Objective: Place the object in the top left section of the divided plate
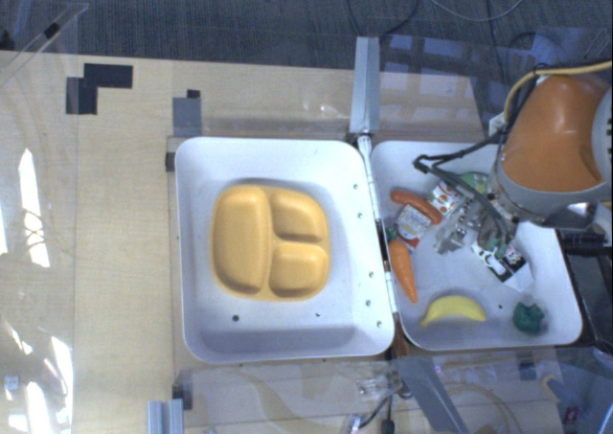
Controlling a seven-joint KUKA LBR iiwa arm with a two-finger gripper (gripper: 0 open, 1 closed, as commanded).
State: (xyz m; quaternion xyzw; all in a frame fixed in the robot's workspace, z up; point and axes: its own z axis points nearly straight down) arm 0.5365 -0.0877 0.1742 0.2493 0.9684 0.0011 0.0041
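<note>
Objects for the task lie in the right bin (571,325), and which one is meant cannot be told. One banana (455,308) lies near that bin's front edge with its long axis left to right and its ends curving toward the front. Two carrots are there: one carrot (403,270) lies by the bin's left wall, its long axis running front to back with the thin tip toward the front; the second carrot (416,203) lies farther back, slanting left to right. One green broccoli-like piece (529,317) sits in the front right corner, and a few small printed packets (414,222) lie between the carrots and the arm.

One yellow divided plate (269,240) rests in the middle of the left bin (202,327), which stands just beside the right one on the bench (115,260). The plate has three sections.

The hand (469,221) hangs over the middle of the right bin, near the packets; whether it is apart or together cannot be told.
</note>
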